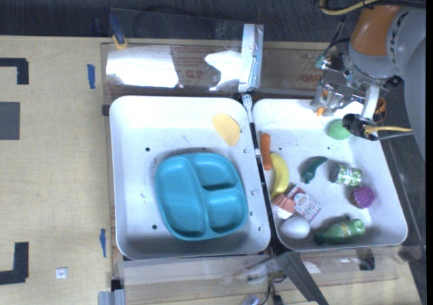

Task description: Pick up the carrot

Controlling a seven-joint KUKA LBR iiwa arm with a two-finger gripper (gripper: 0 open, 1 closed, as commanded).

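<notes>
Carrot [265, 151] pickup looks to be at its very start, going by how things lie. The small orange carrot rests along the left wall of the right bin [394, 232], close against the divider, just above the banana [279, 175] and touching or nearly touching its upper end. Nothing lifts it; it lies flat on the bin floor.

The gripper [338, 97] hangs at the far upper-right corner of that same bin, under the grey arm [409, 26] with its orange band. From the jaws, the carrot sits well off to the left and somewhat nearer the camera's bottom edge, with open white floor between. Whether the jaws stand open or closed cannot be told: the wrist hardware and cabling crowd them at this angle, and no object can be made out between them.

Closer to the jaws than the carrot is a green round piece [338, 129], just below them. Further down from the jaws lie a dark green vegetable [312, 168], a small can [346, 175], a purple item [363, 196], a green bottle [340, 230], a white egg [294, 228] and a red-and-white packet [300, 205]. Across the divider, far left of the jaws, the left bin [128, 121] carries a blue divided tray [201, 194] and a yellow piece [227, 128].

So nothing of the task appears done. Left to do, as a judgement: travel left across the bin, line up over the carrot, descend, close on it and lift. The wall and the banana beside it leave little room, so a miss or a grab of the banana seems a real risk.
</notes>
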